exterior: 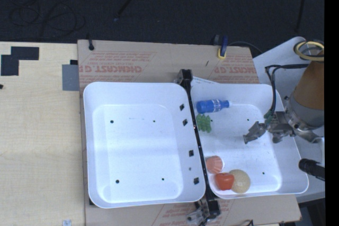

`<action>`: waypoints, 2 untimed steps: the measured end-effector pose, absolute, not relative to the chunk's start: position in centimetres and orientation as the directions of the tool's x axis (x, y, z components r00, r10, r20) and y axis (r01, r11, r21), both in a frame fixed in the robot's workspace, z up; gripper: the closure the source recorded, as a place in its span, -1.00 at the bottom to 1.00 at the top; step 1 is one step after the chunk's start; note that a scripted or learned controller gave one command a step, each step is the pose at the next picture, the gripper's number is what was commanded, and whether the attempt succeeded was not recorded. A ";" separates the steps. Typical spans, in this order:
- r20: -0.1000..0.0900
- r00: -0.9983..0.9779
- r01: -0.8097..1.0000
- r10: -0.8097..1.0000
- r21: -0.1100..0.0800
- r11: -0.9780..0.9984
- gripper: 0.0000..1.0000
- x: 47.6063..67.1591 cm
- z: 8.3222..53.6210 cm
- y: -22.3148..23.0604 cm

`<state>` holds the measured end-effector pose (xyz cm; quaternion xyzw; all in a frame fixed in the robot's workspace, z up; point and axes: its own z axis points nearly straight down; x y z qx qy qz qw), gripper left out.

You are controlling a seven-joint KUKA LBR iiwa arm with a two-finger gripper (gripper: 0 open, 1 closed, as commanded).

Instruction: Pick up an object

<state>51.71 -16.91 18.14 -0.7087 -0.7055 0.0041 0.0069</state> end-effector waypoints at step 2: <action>0.001 0.001 1.000 1.000 -0.005 -0.001 -1.00 55.7 8.0 -21.0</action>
